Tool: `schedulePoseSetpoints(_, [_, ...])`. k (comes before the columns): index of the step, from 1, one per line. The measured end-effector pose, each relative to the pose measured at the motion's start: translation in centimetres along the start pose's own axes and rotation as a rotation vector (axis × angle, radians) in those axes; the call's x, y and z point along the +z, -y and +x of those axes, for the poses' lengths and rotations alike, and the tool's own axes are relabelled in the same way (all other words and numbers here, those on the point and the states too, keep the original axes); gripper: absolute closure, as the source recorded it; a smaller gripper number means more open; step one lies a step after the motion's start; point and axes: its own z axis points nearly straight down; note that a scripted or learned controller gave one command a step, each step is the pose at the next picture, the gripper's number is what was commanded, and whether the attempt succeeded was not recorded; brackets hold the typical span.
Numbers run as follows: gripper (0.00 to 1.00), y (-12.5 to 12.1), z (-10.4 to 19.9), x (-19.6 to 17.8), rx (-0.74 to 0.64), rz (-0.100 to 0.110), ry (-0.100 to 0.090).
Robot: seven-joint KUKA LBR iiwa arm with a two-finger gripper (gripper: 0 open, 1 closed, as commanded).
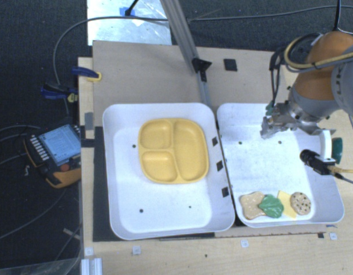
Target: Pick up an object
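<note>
White and shallow, the right plastic bin [245,153] keeps its small toy foods [274,205] bunched at the near edge, far from the grey jaws [272,128], whose gap I cannot tell, so they might grab nothing

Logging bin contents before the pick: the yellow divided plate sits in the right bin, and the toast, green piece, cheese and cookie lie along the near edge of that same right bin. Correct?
Not quite. The camera view shows the yellow divided plate in the left bin, not the right one. The rest holds: toast, green piece, cheese and cookie lie along the near edge of the right bin.
</note>
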Motion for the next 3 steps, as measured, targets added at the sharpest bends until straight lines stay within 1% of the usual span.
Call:
schedulePoseSetpoints(1, [1.00, 0.3, 0.9, -5.7, -0.001, -0.001, 0.000])
schedulePoseSetpoints(2, [1.00, 0.1, 0.8, -11.2, -0.001, -0.002, 0.001])
schedulePoseSetpoints(3, [1.00, -0.3, 5.3, -10.8, -0.004, 0.003, -0.001])
